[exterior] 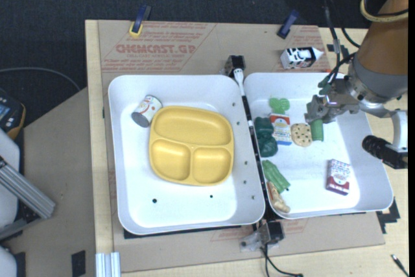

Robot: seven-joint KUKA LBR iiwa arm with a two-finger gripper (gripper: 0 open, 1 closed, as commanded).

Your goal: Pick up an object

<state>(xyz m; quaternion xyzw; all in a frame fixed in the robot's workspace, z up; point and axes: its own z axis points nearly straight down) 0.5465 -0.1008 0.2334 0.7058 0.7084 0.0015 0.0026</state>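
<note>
Nearest, the grey two-finger gripper [322, 115] hovers over a small green block [316, 130]; finger state unclear; descent comes next.

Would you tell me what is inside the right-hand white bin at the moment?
The right bin holds dark green pieces, a round cookie, a small red-and-white carton, a red packet and a pea pod. The gripper covers whatever lies beneath it.
</note>
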